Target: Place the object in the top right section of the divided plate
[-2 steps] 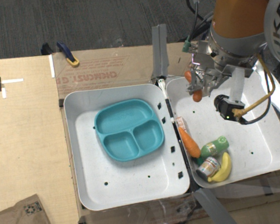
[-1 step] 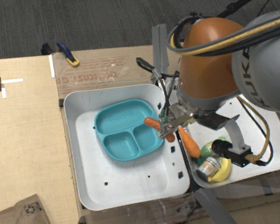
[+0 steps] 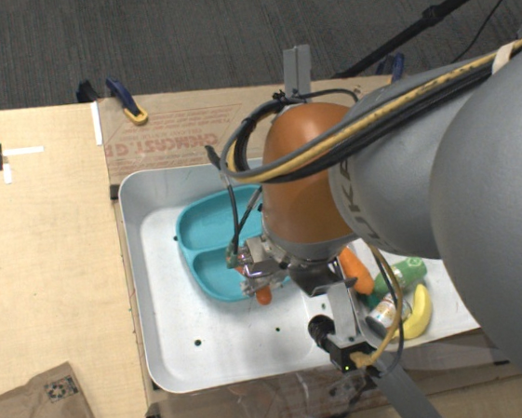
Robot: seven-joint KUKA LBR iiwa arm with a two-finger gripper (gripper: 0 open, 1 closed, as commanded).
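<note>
The grey arm (image 3: 449,219) reached in from the right and bent down over the white bin (image 3: 162,289), its orange band (image 3: 304,175) bulging above the wrist and black and yellow cables looping across it. The jaws hung low at the near edge of the teal divided plate (image 3: 205,247), around (image 3: 255,284). A small orange object (image 3: 263,296) showed just beneath them, at the plate's rim; whether it was pinched between the jaws or only lay under them could not be told, nor whether they were spread or clenched.

The arm hid most of the plate's right side, so its sections there could not be made out. Just right of the wrist a carrot (image 3: 357,272), a green piece (image 3: 407,273) and a banana (image 3: 417,313) lay partly covered. The bin sat on the desk (image 3: 44,275).
</note>
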